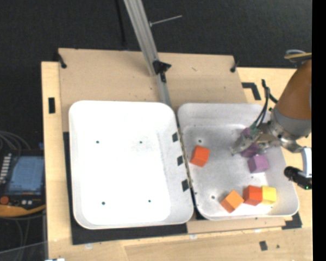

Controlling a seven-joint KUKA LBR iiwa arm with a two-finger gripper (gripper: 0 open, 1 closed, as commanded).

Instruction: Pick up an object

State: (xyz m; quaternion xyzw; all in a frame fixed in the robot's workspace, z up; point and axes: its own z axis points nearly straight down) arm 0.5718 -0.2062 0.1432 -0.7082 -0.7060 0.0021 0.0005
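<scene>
Several small blocks lie in the right bin (212,118). An orange block (200,156) sits near the bin's left side. A purple block (258,162) lies right of centre, with a second purple piece (251,151) just above it, partly under the gripper. At the front of the bin an orange block (233,200), a red block (253,194) and a yellow block (268,194) stand in a row. My gripper (248,144) is low over the bin, directly above the purple pieces; its fingertips blur into them.
The left bin (122,162) lies beside the right one. A metal pole (144,34) slants up from the bench's back edge. The arm enters from the right, above the right bin's rim. A tablet device (22,175) sits off the bench at left.
</scene>
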